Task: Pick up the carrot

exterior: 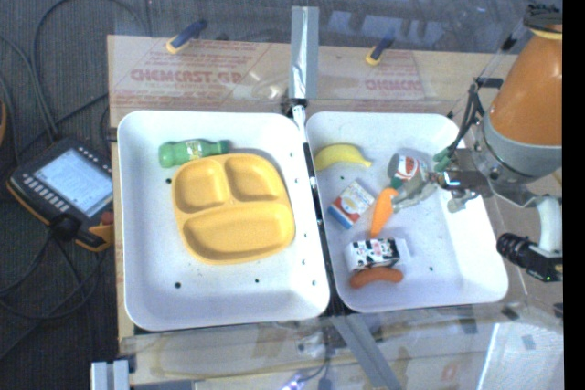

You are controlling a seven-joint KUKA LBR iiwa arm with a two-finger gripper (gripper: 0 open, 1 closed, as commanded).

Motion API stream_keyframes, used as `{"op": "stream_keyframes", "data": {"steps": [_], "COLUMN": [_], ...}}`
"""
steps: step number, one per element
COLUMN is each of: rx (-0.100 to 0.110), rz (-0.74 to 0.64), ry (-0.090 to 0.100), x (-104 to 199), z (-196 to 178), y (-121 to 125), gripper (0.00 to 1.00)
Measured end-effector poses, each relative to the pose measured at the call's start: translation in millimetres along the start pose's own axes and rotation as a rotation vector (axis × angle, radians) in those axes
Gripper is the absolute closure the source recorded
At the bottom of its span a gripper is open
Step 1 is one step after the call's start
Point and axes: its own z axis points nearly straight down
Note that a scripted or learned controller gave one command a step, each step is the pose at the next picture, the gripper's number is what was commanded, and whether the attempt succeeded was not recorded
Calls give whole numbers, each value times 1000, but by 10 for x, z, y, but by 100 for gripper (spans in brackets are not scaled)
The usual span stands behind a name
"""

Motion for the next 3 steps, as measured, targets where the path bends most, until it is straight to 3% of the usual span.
{"op": "stream_keyframes", "data": {"steps": [1,2,3], "rx": [-1,-12,-12], "rz": [-141,-42,-42], "ry": [1,2,3], "x": [-24,-187,-187], "z": [1687,1870,1796], "y": [95,383,390], "gripper": [0,0,100]}}
